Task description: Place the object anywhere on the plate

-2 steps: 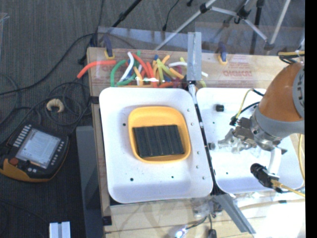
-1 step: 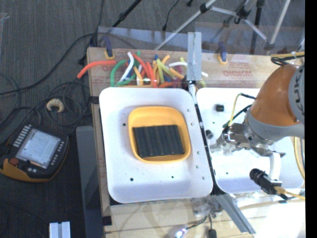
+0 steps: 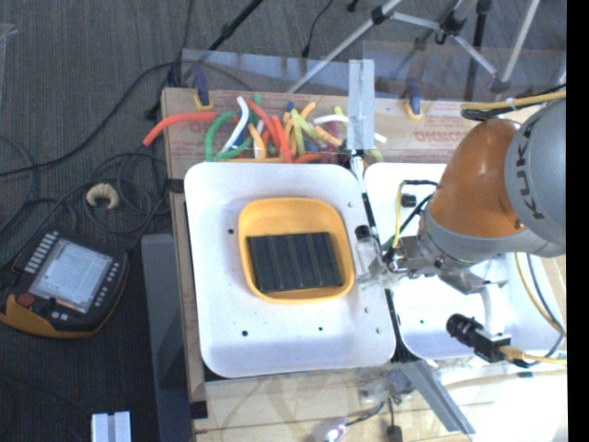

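1. A shallow yellow plastic plate with rounded corners (image 3: 294,217) lies in the middle of the left white bin (image 3: 221,330); a dark ribbed rectangular object (image 3: 296,261) rests flat on the plate, covering most of its floor.
2. The two-finger gripper (image 3: 373,261) sits at the seam between the two bins, just beside the plate's right rim. Whether it is spread or closed cannot be told, and nothing can be seen held in it.
3. The grey arm with an orange band (image 3: 483,191) hangs over the right white bin (image 3: 433,339), hiding much of it.
4. A heap of coloured foam tubes (image 3: 267,132) lies behind the bins; a teach pendant (image 3: 64,284) rests on the floor at far left.
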Robot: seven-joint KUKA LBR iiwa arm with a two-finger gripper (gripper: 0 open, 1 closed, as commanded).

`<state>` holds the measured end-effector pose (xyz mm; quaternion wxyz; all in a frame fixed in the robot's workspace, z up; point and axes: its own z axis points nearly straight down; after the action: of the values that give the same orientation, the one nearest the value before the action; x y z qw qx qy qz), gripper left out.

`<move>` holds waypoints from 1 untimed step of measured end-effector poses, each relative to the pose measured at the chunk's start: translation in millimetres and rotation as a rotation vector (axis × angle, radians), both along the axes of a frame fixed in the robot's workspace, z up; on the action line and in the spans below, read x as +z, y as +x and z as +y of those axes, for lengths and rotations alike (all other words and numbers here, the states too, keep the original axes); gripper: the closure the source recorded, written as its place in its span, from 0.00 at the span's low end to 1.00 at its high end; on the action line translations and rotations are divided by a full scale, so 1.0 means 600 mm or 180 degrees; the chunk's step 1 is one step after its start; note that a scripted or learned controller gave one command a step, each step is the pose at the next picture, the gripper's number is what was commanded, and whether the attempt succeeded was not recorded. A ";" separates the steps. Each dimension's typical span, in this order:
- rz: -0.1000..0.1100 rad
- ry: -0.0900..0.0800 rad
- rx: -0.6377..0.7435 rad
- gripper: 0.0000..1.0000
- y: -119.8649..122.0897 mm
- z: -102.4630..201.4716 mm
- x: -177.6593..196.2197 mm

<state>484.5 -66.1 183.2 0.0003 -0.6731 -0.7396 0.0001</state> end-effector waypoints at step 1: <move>-0.0001 -0.0001 0.0289 1.00 0.000 0.128 0.041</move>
<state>484.5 10.5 208.0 0.0000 -0.6389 -0.7693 0.0001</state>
